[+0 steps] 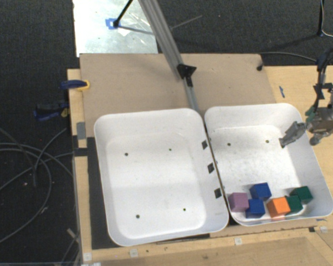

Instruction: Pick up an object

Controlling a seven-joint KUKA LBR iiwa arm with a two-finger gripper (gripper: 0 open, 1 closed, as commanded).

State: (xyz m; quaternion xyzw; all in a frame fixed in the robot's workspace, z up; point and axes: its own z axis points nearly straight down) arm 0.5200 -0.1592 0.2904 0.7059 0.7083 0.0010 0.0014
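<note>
A grey claw (292,134), its state unclear, hung over the right bin's (249,125) far right rim, well apart from blocks (268,200) clustered in the near corner; a good pick would target the outlying purple block (238,200).

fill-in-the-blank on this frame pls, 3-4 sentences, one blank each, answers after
1. All the blocks lie in the ____ bin of the camera view.
2. The block next to the divider between the bins is the ____ one.
3. The orange block sits between a blue block and a ____ one.
4. The gripper hangs over the right bin's ____ edge in the view.

Missing words: right; purple; green; right
</note>
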